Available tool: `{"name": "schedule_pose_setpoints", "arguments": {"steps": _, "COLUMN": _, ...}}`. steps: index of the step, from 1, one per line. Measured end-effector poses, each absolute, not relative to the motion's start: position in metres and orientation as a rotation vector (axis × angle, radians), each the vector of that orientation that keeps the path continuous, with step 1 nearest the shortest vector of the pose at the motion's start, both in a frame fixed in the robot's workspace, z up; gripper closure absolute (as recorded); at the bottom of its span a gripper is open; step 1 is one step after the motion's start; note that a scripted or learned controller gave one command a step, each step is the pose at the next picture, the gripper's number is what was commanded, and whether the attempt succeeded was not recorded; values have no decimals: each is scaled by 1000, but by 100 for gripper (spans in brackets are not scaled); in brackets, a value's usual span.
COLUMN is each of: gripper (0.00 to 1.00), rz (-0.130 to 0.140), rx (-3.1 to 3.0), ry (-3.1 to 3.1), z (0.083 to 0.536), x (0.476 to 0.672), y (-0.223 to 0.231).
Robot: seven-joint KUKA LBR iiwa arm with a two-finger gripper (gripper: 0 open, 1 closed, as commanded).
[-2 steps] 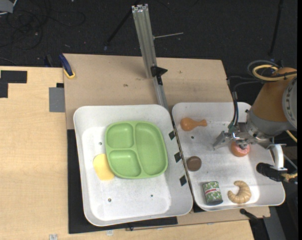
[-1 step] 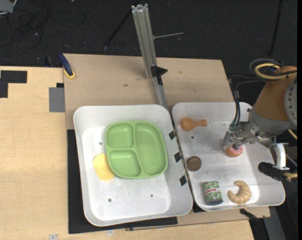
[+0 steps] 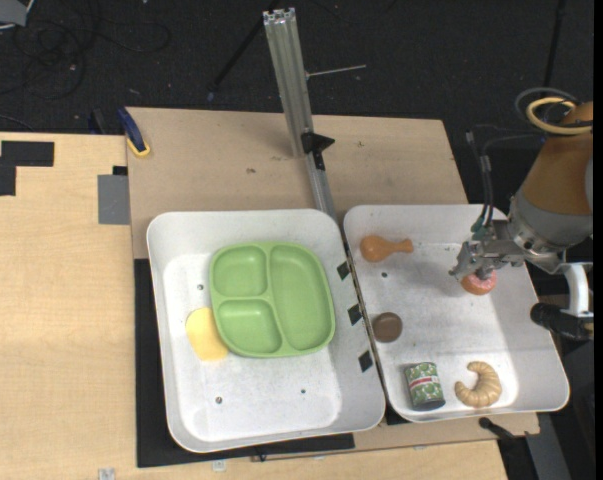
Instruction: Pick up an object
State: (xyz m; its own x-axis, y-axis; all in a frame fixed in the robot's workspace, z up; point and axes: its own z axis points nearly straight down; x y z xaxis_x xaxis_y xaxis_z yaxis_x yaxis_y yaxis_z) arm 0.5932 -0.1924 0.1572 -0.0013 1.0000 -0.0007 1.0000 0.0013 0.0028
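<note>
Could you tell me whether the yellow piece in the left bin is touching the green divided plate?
Touching. In the camera view, the yellow piece lies against the green divided plate at its lower-left edge, with no white bin floor showing between them.

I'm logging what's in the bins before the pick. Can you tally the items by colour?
Green: 2 (divided plate, can)
Yellow: 1 (yellow piece beside the plate)
Brown or tan: 3 (drumstick, round brown piece, croissant)
Pink: 1 (pink item under the gripper)
Total: 7
</note>
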Motion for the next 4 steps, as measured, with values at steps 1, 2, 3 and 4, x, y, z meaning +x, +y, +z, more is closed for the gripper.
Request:
{"name": "schedule_pose_setpoints", "arguments": {"steps": 1, "gripper": 100, "rz": 2, "rx": 2220, "ry": 2217, "z": 218, "x": 591, "y": -201}}
{"name": "schedule_pose_setpoints", "arguments": {"steps": 2, "gripper": 100, "rz": 1, "rx": 2219, "ry": 2221, "z": 255, "x": 592, "y": -202}}
{"name": "schedule_pose_setpoints", "arguments": {"steps": 3, "gripper": 100, "rz": -2, "rx": 2220, "ry": 2230, "z": 243, "x": 577, "y": -144}}
{"name": "schedule_pose_setpoints", "arguments": {"steps": 4, "gripper": 100, "rz": -3, "rx": 2221, "ry": 2228, "z": 245, "x": 560, "y": -104}}
